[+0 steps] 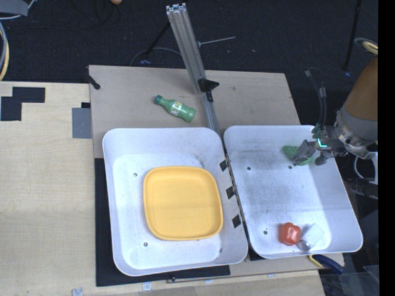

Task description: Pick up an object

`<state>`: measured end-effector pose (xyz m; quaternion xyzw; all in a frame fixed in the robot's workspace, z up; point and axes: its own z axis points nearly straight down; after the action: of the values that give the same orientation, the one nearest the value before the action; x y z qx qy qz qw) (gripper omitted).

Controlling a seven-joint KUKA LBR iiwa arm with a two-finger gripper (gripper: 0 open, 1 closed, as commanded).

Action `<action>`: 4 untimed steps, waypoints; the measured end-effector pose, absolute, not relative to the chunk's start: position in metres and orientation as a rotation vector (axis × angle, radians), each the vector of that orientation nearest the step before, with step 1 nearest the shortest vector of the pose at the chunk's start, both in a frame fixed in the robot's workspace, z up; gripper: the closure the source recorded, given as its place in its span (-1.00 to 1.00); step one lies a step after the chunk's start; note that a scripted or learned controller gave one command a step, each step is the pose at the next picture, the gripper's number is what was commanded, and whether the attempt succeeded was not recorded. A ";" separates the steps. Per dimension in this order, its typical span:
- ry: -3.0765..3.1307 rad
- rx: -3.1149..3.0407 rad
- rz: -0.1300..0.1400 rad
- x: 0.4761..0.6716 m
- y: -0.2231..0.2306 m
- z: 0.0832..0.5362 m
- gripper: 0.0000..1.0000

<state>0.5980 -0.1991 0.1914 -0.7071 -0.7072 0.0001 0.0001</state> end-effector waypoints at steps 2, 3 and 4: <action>-2.218 -2.217 0.005 0.594 -0.204 0.130 -1.00; -2.221 -2.219 0.002 0.594 -0.203 0.090 -1.00; -2.222 -2.222 -0.001 0.594 -0.204 0.102 1.00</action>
<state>0.5944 -0.2042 0.1020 -0.7071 -0.7072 -0.0002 -0.0003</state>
